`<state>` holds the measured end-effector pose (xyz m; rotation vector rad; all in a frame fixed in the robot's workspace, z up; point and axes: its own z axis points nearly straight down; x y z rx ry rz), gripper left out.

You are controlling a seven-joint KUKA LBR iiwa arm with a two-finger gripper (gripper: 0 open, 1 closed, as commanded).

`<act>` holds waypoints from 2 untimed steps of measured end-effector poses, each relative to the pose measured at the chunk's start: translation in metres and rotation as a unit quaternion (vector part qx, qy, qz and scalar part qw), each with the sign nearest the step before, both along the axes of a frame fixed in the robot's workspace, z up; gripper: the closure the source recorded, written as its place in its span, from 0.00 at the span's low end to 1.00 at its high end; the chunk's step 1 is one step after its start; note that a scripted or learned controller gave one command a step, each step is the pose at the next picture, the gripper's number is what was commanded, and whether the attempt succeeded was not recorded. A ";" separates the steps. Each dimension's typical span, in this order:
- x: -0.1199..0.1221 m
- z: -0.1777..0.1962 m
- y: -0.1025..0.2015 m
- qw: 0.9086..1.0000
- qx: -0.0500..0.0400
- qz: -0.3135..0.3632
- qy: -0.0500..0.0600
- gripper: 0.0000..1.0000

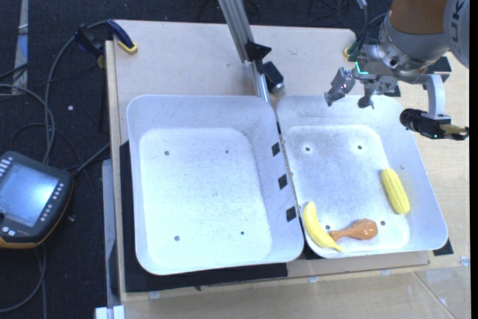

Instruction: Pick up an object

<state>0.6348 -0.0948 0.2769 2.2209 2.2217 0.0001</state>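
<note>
Three objects lie in the right bin (328,138): a yellow banana (317,228) at the front left corner, an orange-brown drumstick-shaped toy (355,231) touching it on the right, and a yellow corn cob (394,190) near the right wall. My gripper (349,93) hangs above the bin's far edge, well clear of all three objects. Its two fingers are spread apart with nothing between them.
The left bin (149,123) sits beside the right one. A slanted metal post (237,11) with a black clamp stands at the back between the bins. A pendant (26,198) lies off the bench to the left.
</note>
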 end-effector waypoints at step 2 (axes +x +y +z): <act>-0.007 -0.061 -0.003 1.000 0.000 0.000 0.003 0.00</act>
